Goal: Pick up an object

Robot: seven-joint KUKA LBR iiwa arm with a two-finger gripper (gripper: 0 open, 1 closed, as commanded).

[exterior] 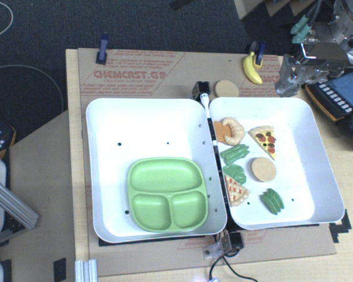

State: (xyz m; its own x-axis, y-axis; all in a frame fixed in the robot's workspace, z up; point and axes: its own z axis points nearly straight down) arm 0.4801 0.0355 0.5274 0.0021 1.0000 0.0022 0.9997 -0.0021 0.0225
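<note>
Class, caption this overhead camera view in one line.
Gripper poised beyond the right bin of toy food; green tray in the left bin.

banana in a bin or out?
Out. The banana lies on the bench board beyond the right bin's far rim, beside a blue clamp.

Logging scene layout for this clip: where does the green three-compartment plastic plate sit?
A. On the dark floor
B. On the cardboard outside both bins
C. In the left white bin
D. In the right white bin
C: the green three-compartment plastic plate lies in the left white bin, toward its near edge.
</note>
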